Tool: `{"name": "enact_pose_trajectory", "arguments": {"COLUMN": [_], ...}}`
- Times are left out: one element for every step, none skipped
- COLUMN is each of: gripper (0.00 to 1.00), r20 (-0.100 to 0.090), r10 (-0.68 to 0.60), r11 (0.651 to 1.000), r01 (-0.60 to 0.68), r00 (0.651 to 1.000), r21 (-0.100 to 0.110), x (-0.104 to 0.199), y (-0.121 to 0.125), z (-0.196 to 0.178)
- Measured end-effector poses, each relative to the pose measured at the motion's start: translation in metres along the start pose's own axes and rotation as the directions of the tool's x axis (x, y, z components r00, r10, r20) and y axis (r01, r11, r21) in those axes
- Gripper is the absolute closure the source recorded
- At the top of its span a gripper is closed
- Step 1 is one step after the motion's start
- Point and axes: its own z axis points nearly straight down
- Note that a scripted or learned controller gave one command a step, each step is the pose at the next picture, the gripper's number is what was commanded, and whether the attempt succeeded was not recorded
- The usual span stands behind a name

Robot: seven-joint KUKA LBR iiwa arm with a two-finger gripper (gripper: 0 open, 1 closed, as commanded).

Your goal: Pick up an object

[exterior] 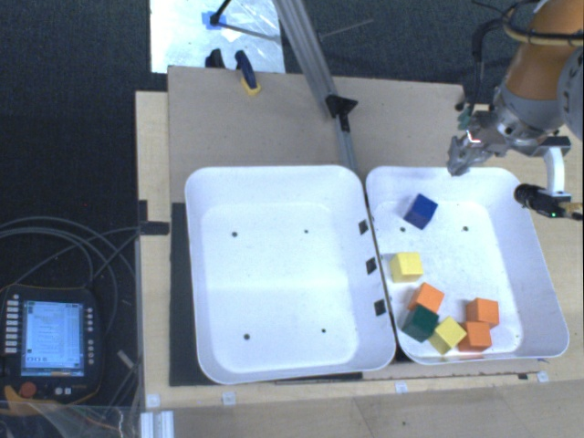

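The right bin [534, 272] holds several small blocks. A blue block [421, 211] lies alone near its far end. A yellow block [407, 265] sits by the bin's left wall. At the near end lie an orange block [427, 297], a dark green block [421, 322], a second yellow block [449, 334] and two more orange blocks [479, 322] close together. My gripper [459, 161] hangs over the far rim of the right bin, above and to the right of the blue block. Nothing shows between its fingers.
The left bin [205, 272] stands beside the right one. A grey pole [308, 48] slants across the board behind the bins. A teach pendant [47, 340] with cables lies at the lower left, off the bench.
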Motion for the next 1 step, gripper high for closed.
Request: {"name": "enact_pose_trajectory", "arguments": {"gripper": [1.0], "r20": [0.0], "r10": [0.001], "r11": [1.0], "r01": [-0.001], "r00": [1.0], "r21": [0.001], "x": [-0.0025], "y": [-0.0061], "z": [-0.0501]}}
